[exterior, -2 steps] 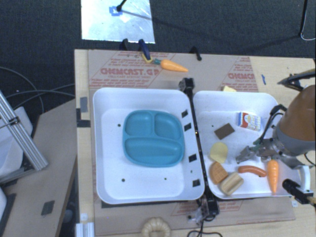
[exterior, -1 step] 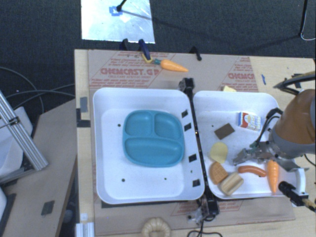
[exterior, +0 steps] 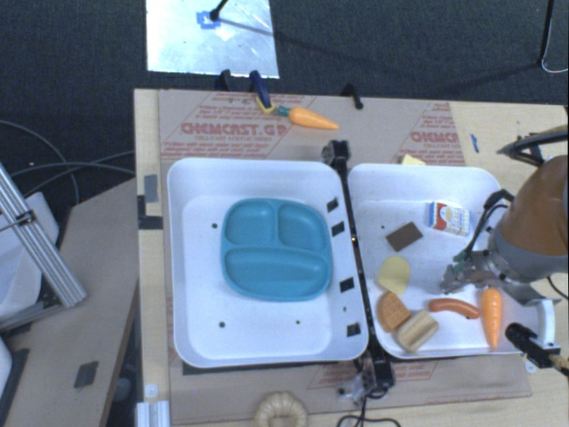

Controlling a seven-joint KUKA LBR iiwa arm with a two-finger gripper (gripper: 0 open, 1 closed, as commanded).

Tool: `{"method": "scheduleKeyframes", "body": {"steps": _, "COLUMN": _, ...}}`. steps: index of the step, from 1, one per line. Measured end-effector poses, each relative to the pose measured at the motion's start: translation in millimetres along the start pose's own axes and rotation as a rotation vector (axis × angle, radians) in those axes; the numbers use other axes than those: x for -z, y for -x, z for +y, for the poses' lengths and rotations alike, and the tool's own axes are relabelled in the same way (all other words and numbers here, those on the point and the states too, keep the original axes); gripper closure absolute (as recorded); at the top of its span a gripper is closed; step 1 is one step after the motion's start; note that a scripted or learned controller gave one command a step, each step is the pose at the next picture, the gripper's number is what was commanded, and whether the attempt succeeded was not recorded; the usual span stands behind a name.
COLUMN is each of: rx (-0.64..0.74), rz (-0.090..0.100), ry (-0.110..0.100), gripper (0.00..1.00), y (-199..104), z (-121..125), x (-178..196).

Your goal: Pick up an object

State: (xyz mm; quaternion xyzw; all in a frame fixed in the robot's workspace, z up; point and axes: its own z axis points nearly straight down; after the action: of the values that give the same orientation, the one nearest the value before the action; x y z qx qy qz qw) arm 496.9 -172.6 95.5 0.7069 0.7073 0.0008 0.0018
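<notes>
The right bin (exterior: 382, 189) holds several toy foods: a small milk carton (exterior: 447, 217), a brown square (exterior: 404, 236), a pale yellow chip (exterior: 395, 275), an orange-brown pastry (exterior: 392, 310), a tan bread piece (exterior: 416, 330), a red sausage (exterior: 453, 308) and a carrot (exterior: 491, 317). My gripper (exterior: 460, 274) hangs low in this bin's right part, just above the sausage and left of the carrot's top. Nothing visibly sits in its grasp. The arm's orange band (exterior: 538, 212) rises behind it at the right edge.
The left bin (exterior: 196, 238) carries a blue divided plate (exterior: 274, 248). A second carrot (exterior: 309, 118) lies on the cardboard behind the bins. A yellow scrap (exterior: 411, 159) sits by the right bin's far rim. A beige ring (exterior: 283, 409) lies at the bench's front edge.
</notes>
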Motion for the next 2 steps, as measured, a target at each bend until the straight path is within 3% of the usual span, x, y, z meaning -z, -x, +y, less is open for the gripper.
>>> {"method": "scheduleKeyframes", "body": {"steps": 1, "rx": -0.001, "rz": 0.0, "ry": 0.0, "gripper": 1.0, "y": 2, "z": -8, "x": 49}}
{"method": "scheduleKeyframes", "body": {"steps": 2, "rx": 0.004, "rz": -0.001, "ry": 0.004, "gripper": 1.0, "y": 6, "z": 3, "x": 106}}
